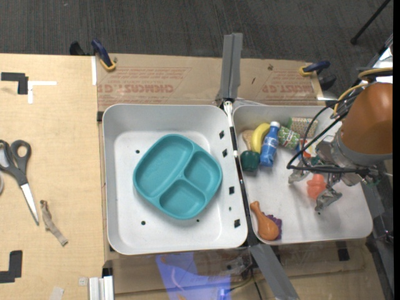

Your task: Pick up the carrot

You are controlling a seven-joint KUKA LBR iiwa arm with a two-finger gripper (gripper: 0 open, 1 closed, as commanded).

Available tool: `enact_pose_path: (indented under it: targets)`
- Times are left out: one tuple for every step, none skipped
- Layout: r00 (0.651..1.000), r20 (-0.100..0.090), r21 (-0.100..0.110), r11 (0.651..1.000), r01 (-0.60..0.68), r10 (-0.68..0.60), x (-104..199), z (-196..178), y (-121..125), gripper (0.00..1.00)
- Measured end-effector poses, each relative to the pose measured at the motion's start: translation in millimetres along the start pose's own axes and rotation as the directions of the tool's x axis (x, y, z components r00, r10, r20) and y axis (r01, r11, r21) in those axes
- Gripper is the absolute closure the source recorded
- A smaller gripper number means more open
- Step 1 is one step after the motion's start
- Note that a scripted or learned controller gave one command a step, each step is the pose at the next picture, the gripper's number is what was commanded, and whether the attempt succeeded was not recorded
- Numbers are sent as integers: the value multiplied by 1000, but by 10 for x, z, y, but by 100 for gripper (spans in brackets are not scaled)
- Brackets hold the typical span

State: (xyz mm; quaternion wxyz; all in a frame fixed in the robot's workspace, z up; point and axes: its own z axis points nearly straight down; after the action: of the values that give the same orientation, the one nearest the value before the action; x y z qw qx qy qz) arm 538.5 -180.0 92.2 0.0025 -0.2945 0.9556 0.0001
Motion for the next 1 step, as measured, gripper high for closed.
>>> enact_pose_path:
  targets:
    - [1000, 3, 2, 1000, 4, -4, -25, -97, 4, 100]
